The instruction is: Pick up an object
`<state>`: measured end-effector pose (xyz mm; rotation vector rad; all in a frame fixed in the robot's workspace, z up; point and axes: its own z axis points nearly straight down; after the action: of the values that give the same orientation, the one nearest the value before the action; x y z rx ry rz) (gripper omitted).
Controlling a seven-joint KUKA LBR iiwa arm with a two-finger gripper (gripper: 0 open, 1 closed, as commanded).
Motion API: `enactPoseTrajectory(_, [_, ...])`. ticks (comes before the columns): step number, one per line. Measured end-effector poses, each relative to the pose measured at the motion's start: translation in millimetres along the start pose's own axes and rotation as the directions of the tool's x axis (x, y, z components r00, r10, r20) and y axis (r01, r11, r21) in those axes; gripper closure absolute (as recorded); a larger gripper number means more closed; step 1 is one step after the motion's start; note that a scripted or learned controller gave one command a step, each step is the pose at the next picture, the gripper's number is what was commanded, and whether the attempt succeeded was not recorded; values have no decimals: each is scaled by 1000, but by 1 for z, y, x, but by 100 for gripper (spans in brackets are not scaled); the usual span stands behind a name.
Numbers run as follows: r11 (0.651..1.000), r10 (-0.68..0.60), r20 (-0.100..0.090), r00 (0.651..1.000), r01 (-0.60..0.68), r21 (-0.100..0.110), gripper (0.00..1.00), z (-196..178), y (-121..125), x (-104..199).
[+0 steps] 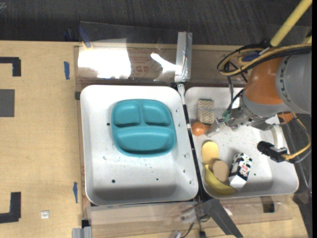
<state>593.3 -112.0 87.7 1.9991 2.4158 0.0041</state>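
Observation:
My gripper (219,125) reaches into the right bin (282,180) from the right, low over its upper left part. Its tip is just right of a small orange ball (198,129) and just below a tan speckled block (206,111); whether it touches either is unclear. Further forward in the same bin lie a yellow lemon (210,150), a brown round piece (221,170) on a banana (217,184), and a black-and-white carton (241,167).
The left bin (99,172) holds a teal divided plate (143,126). A black divider (189,138) separates the two bins. Cables (242,58) and the arm's orange band (262,86) hang over the right bin's far right corner.

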Motion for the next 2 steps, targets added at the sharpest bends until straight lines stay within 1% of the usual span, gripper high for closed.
enactPoseTrajectory(1, [1000,0,0,1000,0,0,0,0,0,0])
enactPoseTrajectory(2, [998,-67,-1,998,67,1,0,1,57,-3])
